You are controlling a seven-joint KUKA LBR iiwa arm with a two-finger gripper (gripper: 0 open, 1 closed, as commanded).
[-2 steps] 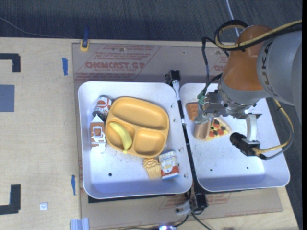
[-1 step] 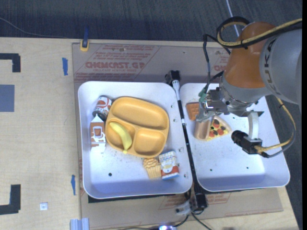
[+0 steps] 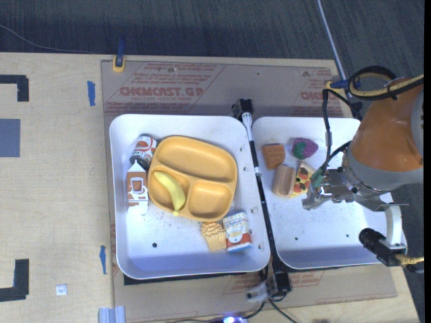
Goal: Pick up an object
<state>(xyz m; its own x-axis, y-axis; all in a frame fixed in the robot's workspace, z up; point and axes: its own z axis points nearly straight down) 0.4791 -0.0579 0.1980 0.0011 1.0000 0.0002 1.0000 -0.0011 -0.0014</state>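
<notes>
My gripper (image 3: 314, 195) hangs over the left-middle of the right bin (image 3: 323, 237), reaching in from the right below the orange wrist band. Just to its upper left lie a pizza-slice toy (image 3: 302, 177) and a tan cylinder (image 3: 283, 180), close to the gripper tip. Farther back sit a brown bread-like piece (image 3: 273, 155) and a purple grape bunch (image 3: 304, 147). I see nothing held in the gripper.
The left bin (image 3: 168, 254) holds a yellow divided plate (image 3: 195, 167) with a banana (image 3: 172, 190) in it, a can (image 3: 142, 150), a brown carton (image 3: 137, 187), toy fries (image 3: 213, 234) and a small box (image 3: 237, 231). A black bar (image 3: 252, 160) separates the bins.
</notes>
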